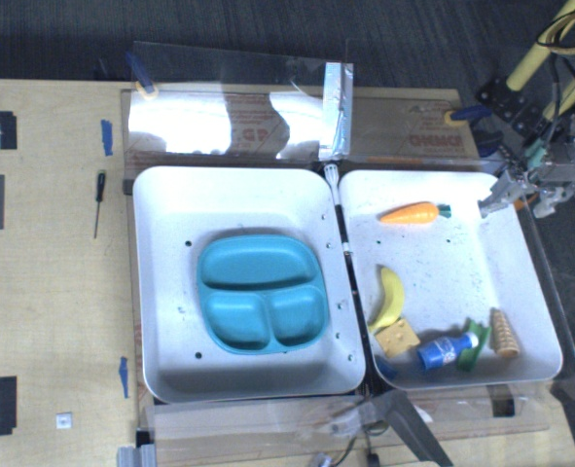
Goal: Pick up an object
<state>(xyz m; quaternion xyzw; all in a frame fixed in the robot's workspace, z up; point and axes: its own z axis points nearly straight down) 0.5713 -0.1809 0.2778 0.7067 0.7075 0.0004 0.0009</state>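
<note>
We sit at the approach step: our gripper [501, 195] hovers at the right bin's [521, 261] two o'clock corner, whether open or shut we cannot tell. The carrot [410, 214] lies nearest, at nine o'clock from it. Next, we judge, swing over and descend.

The arm [559, 168] is running off the right edge, its gripper too small and cluttered to read. A green thing [474, 348] is lying mostly hidden behind the blue bottle [448, 350], and the banana [390, 298] is overlapping the yellow block [398, 339]
</note>
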